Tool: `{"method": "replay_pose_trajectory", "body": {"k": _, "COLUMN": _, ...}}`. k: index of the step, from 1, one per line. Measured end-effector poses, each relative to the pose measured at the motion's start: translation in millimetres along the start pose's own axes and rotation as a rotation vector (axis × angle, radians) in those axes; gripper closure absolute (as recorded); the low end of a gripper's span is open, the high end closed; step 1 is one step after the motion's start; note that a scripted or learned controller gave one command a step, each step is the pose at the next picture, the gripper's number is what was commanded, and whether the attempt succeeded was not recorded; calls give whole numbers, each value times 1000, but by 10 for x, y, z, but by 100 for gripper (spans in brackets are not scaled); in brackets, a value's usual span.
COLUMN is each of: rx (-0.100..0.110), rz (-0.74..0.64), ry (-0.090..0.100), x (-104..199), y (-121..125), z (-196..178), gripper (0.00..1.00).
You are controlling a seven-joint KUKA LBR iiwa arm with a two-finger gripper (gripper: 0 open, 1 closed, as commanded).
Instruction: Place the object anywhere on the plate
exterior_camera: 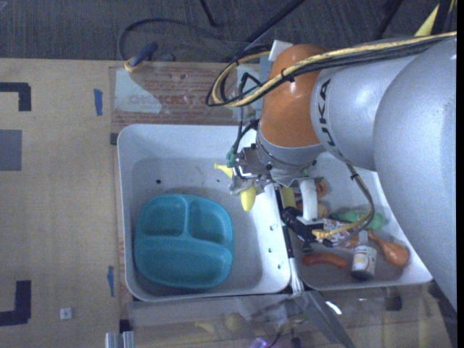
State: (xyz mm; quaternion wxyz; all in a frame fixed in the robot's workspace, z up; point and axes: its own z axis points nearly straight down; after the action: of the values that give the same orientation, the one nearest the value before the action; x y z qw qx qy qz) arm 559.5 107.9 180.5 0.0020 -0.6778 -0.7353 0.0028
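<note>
Over the left bin (130, 151), at about three o'clock from the bin's middle, the gripper (243, 183) hangs at the end of the grey arm (406, 136), just under the orange band (290, 100). A small yellow object (248, 198) shows at the gripper's lower tip, with another yellow bit poking out toward nine o'clock; it looks like a banana-shaped toy, and the gripper appears clamped on it, though the wrist hides much of the grip. The object sits above the bin's floor close to the wall shared with the right bin (402, 270).

The teal plate (185, 241), divided into compartments, lies in the left bin toward six o'clock. From the plate's middle the yellow object is at roughly one o'clock, just beyond the plate's upper right rim and not over it.

In the right bin, at four o'clock from the gripper, lies a clutter of small things: a green piece (355, 214), an orange carrot-like piece (388, 249), a red piece (326, 259) and a small bottle (364, 259), lying close together. A black cable (232, 78) loops over the arm at twelve o'clock. The wooden worktop (58, 194) spreads out at nine o'clock, marked with blue tape (98, 101).
</note>
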Motion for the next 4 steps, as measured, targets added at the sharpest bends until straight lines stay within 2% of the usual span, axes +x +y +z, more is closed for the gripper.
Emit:
{"method": "replay_pose_trajectory", "body": {"k": 1, "rx": 0, "rz": 1, "ry": 0, "x": -4, "y": 1, "z": -1, "gripper": 0}}
{"method": "replay_pose_trajectory", "body": {"k": 2, "rx": 2, "rz": 389, "ry": 1, "x": -935, "y": -656, "z": -2, "gripper": 0}}
{"method": "replay_pose_trajectory", "body": {"k": 3, "rx": 5, "rz": 393, "ry": -1, "x": -946, "y": -651, "z": -68, "gripper": 100}}
{"method": "replay_pose_trajectory", "body": {"k": 4, "rx": 1, "rz": 330, "ry": 0, "x": -208, "y": -825, "z": -1, "gripper": 100}}
